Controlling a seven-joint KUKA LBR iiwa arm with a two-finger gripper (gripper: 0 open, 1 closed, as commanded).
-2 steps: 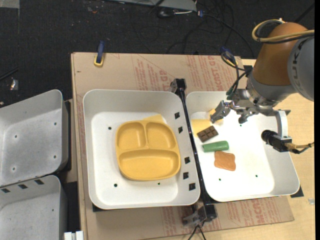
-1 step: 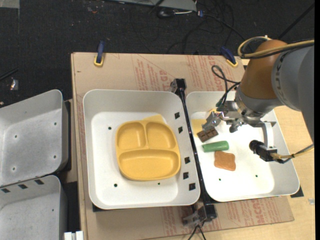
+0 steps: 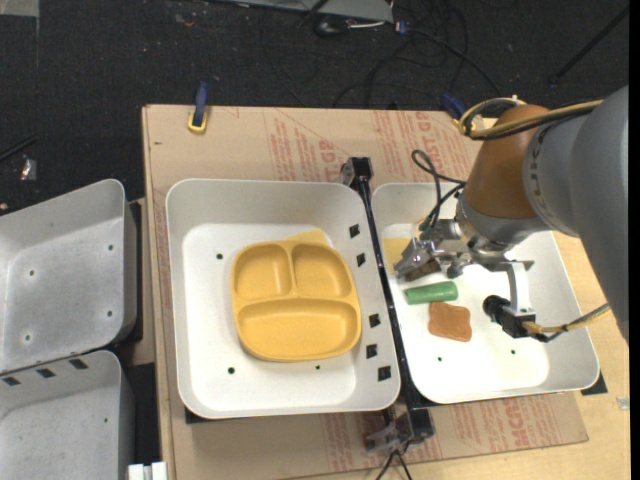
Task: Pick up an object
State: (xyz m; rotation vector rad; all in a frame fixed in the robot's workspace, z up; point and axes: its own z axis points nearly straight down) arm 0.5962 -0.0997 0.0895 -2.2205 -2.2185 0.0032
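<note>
The pincer point(image 3: 428, 258) hangs low over the near-left part of the right bin point(image 3: 500, 368), and from where I stand its metal tip is a tangle of grey against white. I cannot tell how it is set, and nothing I can make out is caught in it.

Just below it, close enough that they may be touching, lies a small green cylinder point(image 3: 431, 292) on its side. That looks to me like what the arm is after, since the tip sits almost straight above it. Just beside the cylinder, toward the front, rests a flat brown piece point(image 3: 450, 321), apart from the tool. A patch of yellow point(image 3: 397, 244) peeks out from under the wrist by the bin's left wall; I can't say what it is.

The arm point(image 3: 540, 168) comes in from the right, its orange band bent down over the bin, with a black cable point(image 3: 560, 326) trailing across the floor.

The left bin point(image 3: 190, 268) holds a yellow divided tray point(image 3: 296, 300), well away from the action.
</note>
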